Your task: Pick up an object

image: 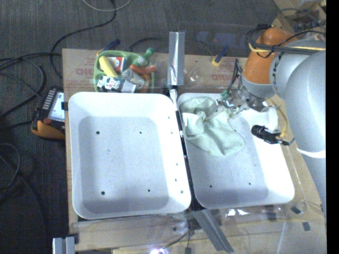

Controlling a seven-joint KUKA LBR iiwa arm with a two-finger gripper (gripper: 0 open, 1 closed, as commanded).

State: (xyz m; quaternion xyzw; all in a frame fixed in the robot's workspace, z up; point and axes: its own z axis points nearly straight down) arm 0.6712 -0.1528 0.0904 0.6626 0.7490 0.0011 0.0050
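A soft, crumpled pale green cloth is seen lying in the back of the right white bin. The gripper is placed at its edge; its grip cannot be told. Only a loose fold might be pinched, so the cloth could slip out.

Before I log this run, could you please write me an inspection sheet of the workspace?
Surface: bench bearing left bin and right bin, side by side.
Job's things: pale green cloth, crumpled in the right bin's far left part.
Clutter: green basket of small items on the bench behind the left bin.
Grippers: pincer low at the cloth's far edge.
Cables: black cables on the floor to the left.
Surroundings: dark carpet; orange-and-black device left of the bench.
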